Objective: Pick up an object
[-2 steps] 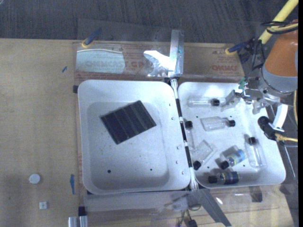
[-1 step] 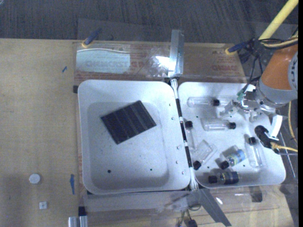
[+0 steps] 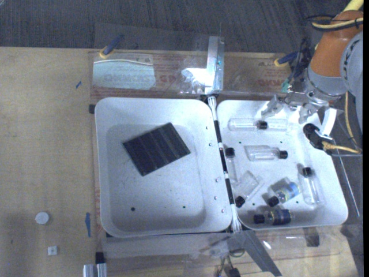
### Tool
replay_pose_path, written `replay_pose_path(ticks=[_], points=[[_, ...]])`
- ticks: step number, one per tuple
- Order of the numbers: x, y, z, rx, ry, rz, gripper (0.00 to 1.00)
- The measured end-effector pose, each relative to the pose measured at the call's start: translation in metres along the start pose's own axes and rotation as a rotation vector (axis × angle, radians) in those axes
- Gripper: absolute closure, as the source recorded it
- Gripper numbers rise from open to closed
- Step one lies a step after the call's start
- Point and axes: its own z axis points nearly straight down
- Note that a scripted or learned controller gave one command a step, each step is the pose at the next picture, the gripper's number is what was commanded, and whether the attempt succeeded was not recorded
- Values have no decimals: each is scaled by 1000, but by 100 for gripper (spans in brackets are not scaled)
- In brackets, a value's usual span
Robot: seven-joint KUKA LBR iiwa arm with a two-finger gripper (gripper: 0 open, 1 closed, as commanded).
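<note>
My desk (image 3: 46,126) is tan wood, with dark floor (image 3: 144,4) beyond its far edge. Two white bins sit side by side on it. The left bin (image 3: 109,212) holds one dark ribbed pad (image 3: 156,148). The right bin (image 3: 337,209) holds about seven small black-capped vials (image 3: 265,153), mostly clear. My gripper (image 3: 297,105) hovers over its far edge; whether it's parted, I cannot tell.

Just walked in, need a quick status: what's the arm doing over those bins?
The KUKA arm reaches in over the far end of the right bin, its gripper above a clear vial lying there. Nothing shows between its fingers, so no pick yet. The right bin holds several small clear black-capped vials, including one near the middle, plus a dark bottle at the near edge. The left bin holds a dark ribbed flat pad.
</note>
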Motion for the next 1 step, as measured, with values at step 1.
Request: replay_pose_path(ticks=[1], points=[[-25, -76, 52, -1, 2, 5, 0]])
